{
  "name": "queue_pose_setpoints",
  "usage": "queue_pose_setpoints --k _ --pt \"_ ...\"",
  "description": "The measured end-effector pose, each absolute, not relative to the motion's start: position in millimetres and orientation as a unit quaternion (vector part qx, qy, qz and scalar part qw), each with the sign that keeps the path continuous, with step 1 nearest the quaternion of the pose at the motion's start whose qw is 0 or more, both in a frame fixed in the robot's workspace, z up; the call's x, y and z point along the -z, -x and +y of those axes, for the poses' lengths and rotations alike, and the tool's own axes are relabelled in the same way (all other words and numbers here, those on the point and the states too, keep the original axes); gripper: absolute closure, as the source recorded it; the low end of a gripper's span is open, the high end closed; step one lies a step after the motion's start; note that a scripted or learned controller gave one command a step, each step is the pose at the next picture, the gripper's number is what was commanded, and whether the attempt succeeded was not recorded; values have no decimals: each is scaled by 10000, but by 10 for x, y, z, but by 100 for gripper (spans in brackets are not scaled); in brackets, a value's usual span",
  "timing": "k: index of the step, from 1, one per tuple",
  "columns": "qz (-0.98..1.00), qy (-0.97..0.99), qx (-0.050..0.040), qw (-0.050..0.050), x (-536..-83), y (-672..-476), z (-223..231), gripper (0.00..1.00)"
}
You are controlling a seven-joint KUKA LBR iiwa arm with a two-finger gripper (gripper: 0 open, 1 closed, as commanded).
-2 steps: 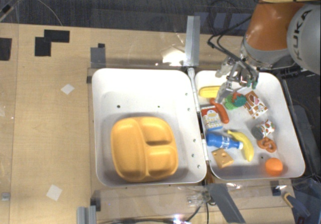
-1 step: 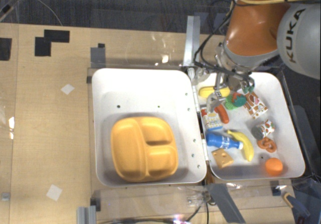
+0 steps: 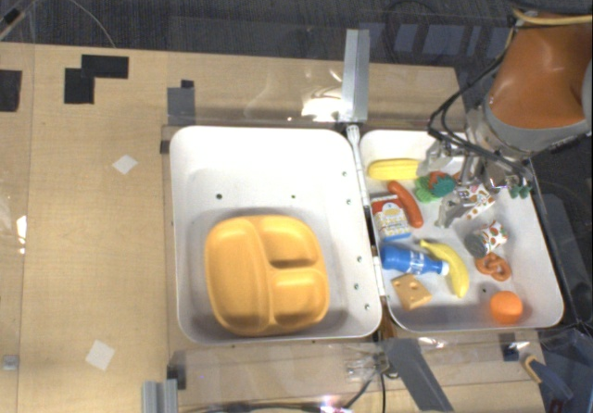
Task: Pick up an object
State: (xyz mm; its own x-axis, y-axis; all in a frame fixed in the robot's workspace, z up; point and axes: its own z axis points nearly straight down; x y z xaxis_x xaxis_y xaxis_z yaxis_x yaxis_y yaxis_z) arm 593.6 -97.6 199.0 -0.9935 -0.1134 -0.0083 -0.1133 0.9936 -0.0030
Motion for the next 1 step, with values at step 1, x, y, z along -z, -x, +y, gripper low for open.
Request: queue_pose_setpoints --k 1 --pt "9954 -951 1 121 -1112 -6341 -1044 0"
